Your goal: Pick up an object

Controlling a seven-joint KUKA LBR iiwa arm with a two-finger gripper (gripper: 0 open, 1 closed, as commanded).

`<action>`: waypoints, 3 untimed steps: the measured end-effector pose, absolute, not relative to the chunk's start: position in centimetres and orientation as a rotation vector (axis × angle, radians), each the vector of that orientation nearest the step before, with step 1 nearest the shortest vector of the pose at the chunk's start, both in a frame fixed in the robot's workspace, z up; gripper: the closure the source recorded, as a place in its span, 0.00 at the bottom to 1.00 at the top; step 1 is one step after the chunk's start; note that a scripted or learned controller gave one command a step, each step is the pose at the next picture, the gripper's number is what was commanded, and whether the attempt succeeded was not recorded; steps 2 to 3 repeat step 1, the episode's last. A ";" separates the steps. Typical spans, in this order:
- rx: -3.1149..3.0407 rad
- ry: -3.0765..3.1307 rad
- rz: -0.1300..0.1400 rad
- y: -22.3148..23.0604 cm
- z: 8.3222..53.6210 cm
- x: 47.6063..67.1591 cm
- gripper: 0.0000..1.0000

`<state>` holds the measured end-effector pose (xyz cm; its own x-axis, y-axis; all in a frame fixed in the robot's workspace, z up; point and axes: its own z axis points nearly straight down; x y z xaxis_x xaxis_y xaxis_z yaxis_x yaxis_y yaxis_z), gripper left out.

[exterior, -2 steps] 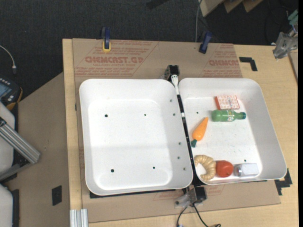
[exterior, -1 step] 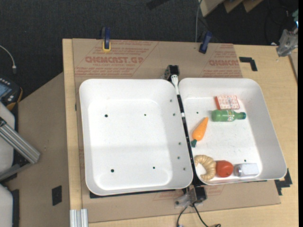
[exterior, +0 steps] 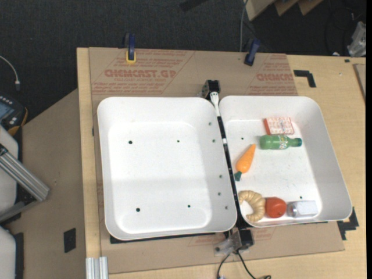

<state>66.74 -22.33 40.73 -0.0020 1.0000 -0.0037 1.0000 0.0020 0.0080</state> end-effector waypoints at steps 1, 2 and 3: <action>2.215 2.219 0.003 -22.3 44.1 66.7 1.00; 2.215 2.219 0.003 -22.3 44.1 66.7 1.00; 2.215 2.219 0.003 -22.3 44.1 66.7 1.00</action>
